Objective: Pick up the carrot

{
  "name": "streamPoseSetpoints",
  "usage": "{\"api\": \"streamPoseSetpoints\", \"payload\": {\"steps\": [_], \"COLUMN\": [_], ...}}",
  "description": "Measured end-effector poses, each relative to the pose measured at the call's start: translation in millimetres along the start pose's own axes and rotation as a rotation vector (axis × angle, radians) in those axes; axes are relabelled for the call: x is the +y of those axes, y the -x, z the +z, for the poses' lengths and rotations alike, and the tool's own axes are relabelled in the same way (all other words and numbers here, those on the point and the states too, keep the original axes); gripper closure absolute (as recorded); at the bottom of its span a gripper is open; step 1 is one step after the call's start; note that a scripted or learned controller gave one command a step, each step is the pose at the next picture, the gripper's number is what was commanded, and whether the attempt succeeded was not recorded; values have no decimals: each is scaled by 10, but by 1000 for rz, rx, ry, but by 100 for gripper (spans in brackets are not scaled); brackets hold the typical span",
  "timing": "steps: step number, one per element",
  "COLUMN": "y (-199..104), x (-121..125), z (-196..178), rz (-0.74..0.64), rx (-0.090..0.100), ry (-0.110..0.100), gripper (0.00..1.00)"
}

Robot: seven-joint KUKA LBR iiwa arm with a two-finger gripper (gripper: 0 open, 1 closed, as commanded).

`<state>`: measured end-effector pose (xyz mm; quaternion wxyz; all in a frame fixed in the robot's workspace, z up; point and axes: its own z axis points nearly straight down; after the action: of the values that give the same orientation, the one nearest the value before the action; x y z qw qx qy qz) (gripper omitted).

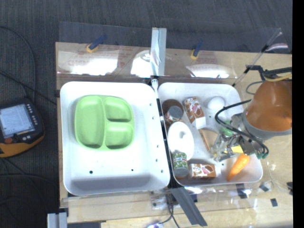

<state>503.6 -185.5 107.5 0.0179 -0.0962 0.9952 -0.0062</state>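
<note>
Right-hand white bin [247,177], claw [227,146] (grip state unclear) just beside orange carrot [238,166].

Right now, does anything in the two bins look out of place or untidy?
The right bin is crowded: cartons, a white lid and the carrot lie jumbled at different angles. The carrot sits tilted in the near right corner. The green plate lies flat in the left bin.
</note>
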Motion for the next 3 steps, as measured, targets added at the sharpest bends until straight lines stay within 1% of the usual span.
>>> {"api": "streamPoseSetpoints", "payload": {"steps": [1,2,3], "y": [62,436,566], "x": [-296,259,-522], "z": [164,-631,-1609], "rz": [-354,-364,-449], "rx": [19,22,22], "ry": [19,19,17], "gripper": [100,100,100]}}
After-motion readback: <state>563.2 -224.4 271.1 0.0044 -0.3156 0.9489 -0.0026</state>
